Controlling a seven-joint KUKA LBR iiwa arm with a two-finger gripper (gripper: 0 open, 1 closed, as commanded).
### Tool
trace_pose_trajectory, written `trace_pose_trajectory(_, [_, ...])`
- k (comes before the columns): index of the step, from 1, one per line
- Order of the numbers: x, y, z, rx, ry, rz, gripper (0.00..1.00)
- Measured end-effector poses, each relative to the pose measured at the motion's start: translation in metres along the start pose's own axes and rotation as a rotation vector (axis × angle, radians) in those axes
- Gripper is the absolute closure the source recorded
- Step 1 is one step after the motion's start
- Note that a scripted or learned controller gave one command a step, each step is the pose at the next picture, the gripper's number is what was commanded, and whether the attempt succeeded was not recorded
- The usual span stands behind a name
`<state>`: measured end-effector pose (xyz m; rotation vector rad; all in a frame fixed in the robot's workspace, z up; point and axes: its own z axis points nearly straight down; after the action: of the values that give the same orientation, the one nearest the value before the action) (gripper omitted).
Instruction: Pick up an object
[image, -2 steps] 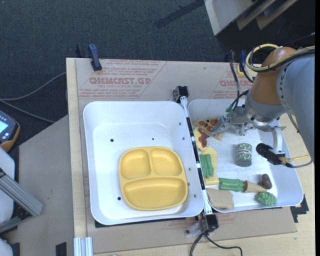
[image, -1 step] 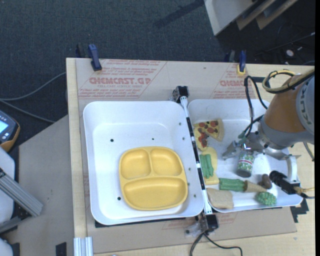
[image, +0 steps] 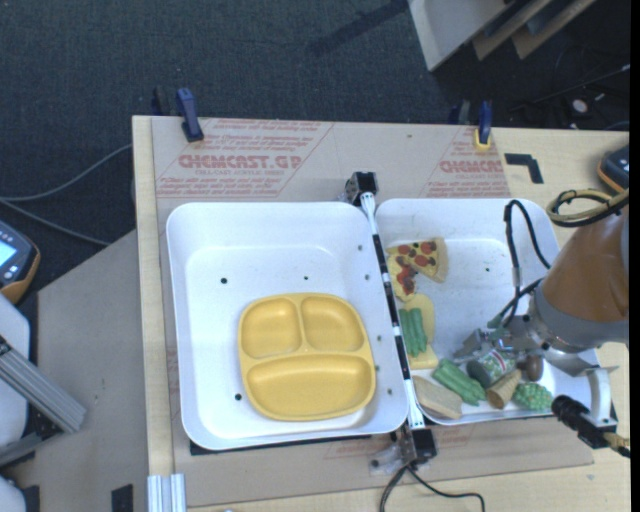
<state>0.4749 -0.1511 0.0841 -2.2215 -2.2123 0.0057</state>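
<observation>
We list the pincer (image: 497, 352) low in the right bin (image: 470, 220), its state unreadable, above a grey can-like item (image: 487, 370) amid green toy pieces (image: 456, 381), a pizza slice (image: 418, 260), and the yellow tray (image: 304, 355) in the left bin (image: 200, 300).

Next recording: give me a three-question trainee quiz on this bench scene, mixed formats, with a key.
1. True or false: the yellow divided plate lies in the left bin.
2. Which bin is the claw over? A) left bin B) right bin C) neither
3. Fill in: the pizza slice toy lies near the ____ wall of the right bin, beside the divider between the bins.

Key: 1 true; 2 B; 3 far (top of the camera view). The claw sits low among the toy foods at the near end of the right bin, by a green vegetable toy.
</observation>
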Motion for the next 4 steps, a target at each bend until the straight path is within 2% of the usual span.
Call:
trace_pose_trajectory(1, [0.064,0.114,-0.003,-0.019,-0.004,-0.014,0.0])
trace_pose_trajectory(2, [0.06,0.109,-0.012,-0.01,-0.003,-0.006,1.0])
trace_pose_trajectory(3, [0.061,0.109,-0.011,-0.009,-0.003,-0.006,0.0])
trace_pose_trajectory(4, [0.06,0.066,0.0,-0.002,0.0,-0.002,0.0])
